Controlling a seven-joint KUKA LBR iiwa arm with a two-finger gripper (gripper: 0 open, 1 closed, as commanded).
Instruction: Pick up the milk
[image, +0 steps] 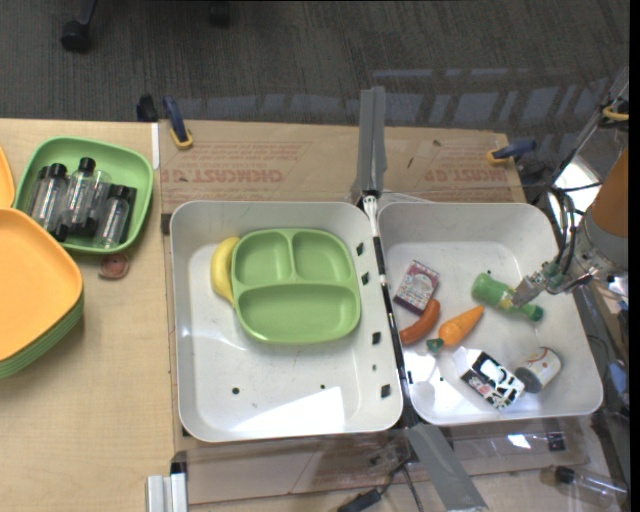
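While the boxy, black-and-white-patterned milk carton (492, 380) is laid slantwise, near-right to far-left, gripper (527, 292) finger state cannot be told.

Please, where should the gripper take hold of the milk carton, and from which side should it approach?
The milk carton lies flat and slanted near the right bin's front wall. Probably best: descend from above and close across its narrower width at mid-body, since the can crowds its right end.

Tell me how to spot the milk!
Look in the right bin, down at its near edge. The milk is the small carton lying just below the carrot. Its black-and-white cow patches set it apart from everything colourful nearby.
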